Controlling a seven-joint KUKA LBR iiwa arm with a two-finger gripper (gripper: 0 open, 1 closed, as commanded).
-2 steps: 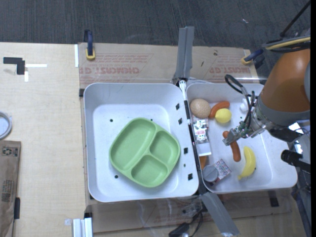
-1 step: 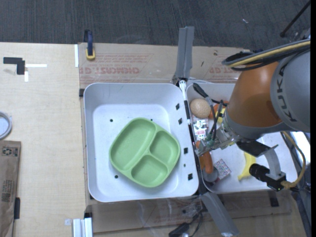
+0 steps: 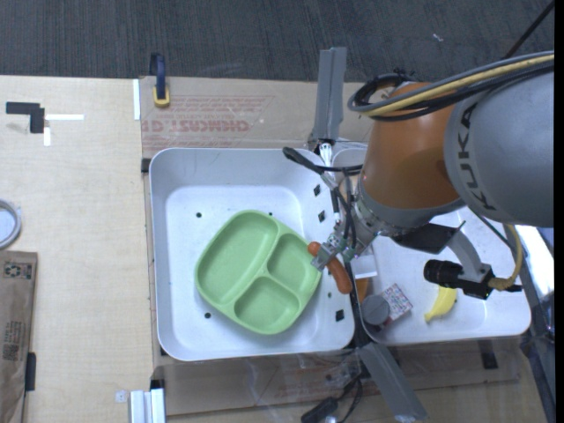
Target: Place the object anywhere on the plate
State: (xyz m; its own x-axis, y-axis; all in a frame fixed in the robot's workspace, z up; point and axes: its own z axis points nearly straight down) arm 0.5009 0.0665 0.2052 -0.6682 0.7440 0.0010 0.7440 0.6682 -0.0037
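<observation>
Hand grip unclear beside 1 carrot, 1 green plate, 1 banana

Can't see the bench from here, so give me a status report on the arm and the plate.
Gripper at the green plate right rim, fingers unclear. Orange carrot-like object beside it, just off the plate. Banana in the right bin.

The plate is pale green, lying in a white bin speckled with a few dark dots, and at the plate's three o'clock edge an orange carrot-like object shows beside the hand. The arm is grey with an orange band and black lettering. At four o'clock in the other white bin lies a yellow banana; the tabletop is light tan wood.
</observation>
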